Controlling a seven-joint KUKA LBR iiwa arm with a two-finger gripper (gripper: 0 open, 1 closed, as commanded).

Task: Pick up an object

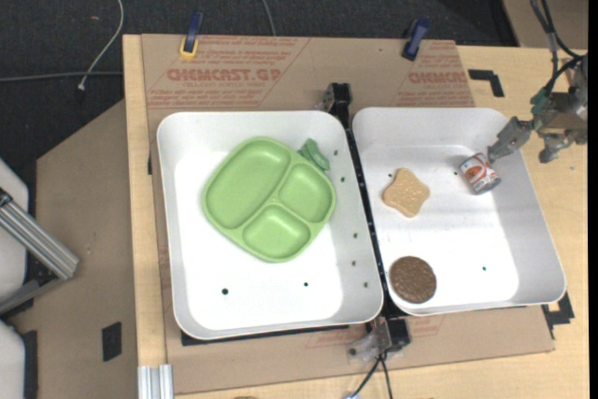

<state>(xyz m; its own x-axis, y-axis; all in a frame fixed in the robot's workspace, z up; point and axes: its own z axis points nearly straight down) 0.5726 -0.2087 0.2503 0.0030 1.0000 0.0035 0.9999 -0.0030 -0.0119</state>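
Gripper (507,137) hung at the frame's right edge, just beside a small red-and-white can (477,174) in the right bin (523,238). Whether its jaws were spread or pressed together could not be told. A tan biscuit (405,192) lay mid-bin.

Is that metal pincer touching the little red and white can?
Cannot tell. In the camera view the pincer ends right at the small can in the right bin, with no plain gap or contact.
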